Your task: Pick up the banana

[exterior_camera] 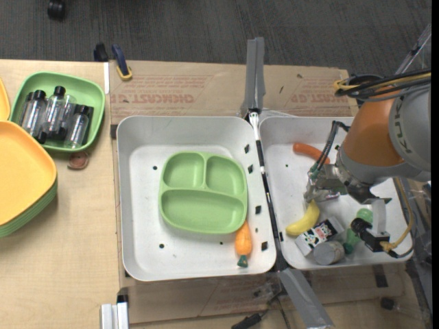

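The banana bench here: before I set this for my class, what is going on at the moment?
A grey and orange robot arm reaches into the right bin, its gripper down at the upper end of the banana. The banana lies on the bin floor beside a small carton and a can; a grasp is not visible. The left bin holds a green divided plate and a carrot.

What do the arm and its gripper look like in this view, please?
The arm is a rounded grey body with a broad orange band above the wrist. Yellow and black cables run along its upper side. Below the band, the gripper is a compact assembly of grey metal and dark parts, with thin dark cables looping down to it.
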{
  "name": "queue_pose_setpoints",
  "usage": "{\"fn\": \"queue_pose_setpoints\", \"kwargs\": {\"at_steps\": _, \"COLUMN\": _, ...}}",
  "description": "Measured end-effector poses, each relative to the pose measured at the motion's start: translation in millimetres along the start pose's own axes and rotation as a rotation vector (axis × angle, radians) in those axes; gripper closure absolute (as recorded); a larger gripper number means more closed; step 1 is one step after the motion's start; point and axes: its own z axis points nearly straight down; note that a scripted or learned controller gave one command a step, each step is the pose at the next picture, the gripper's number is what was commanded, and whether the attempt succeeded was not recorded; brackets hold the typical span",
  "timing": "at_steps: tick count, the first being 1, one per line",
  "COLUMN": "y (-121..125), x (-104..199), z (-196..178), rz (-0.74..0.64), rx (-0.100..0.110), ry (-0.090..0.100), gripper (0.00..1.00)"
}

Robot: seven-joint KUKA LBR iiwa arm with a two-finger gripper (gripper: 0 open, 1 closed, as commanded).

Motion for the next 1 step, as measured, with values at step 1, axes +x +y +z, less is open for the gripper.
{"fn": "queue_pose_setpoints", "kwargs": {"at_steps": 1, "y": -61.2, "x": 11.7, "z": 0.5, "rz": 0.110, "rx": 0.001, "ry": 0.000, "gripper": 1.00}}
